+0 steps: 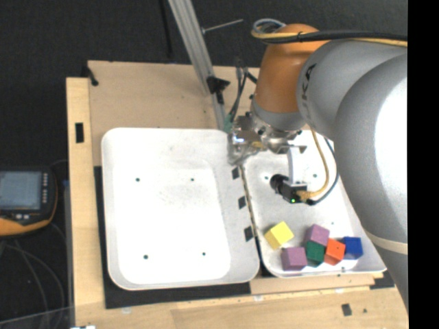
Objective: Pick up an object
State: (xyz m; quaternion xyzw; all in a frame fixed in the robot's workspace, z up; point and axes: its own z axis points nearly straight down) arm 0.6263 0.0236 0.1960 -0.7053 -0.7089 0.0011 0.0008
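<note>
Several small blocks lie clustered in the near end of the right bin (263, 196): a yellow block (279, 234), two purple blocks (317, 235) (293, 257), a green block (315, 252), an orange block (335, 251) and a blue block (352, 246). My gripper (241, 144) hangs below the orange wrist band at the far left corner of the right bin, over the divide between the bins. It is well away from the blocks, and nothing shows in it.
The left white bin (168, 204) lies beside the right one. A slanted aluminium pole (195, 46) rises behind the gripper. The large grey arm covers the right side of the bench. A handheld pendant (24, 194) sits off the bench at left.
</note>
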